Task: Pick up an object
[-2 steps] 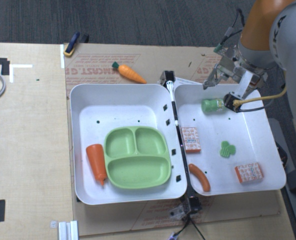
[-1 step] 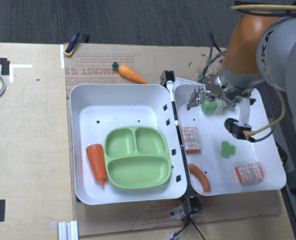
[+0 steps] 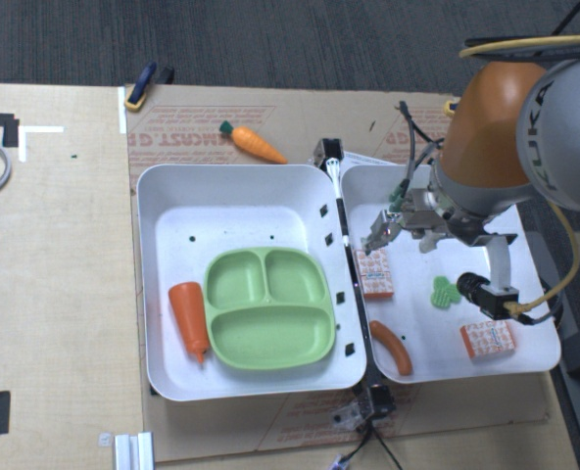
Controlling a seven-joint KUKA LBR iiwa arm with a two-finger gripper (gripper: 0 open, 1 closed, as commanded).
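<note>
My gripper [image 3: 382, 233] hangs over the left part of the right bin [image 3: 535, 360], reaching in from the right. Just below it a small pink-and-white box [image 3: 375, 274] lies against the bin's left wall. I see nothing held in the gripper. Further right on the bin floor sits a small green object [image 3: 446, 293]. An orange-and-white box [image 3: 488, 340] rests near the front right corner, and a reddish-brown sausage [image 3: 392, 347] lies at the front left.
The left bin [image 3: 163, 204] holds a green divided plate [image 3: 269, 306] and an orange carrot-shaped piece [image 3: 189, 318] at its left. A toy carrot [image 3: 254, 142] lies on the cardboard behind the bins. A blue marker [image 3: 140, 85] lies at the back left.
</note>
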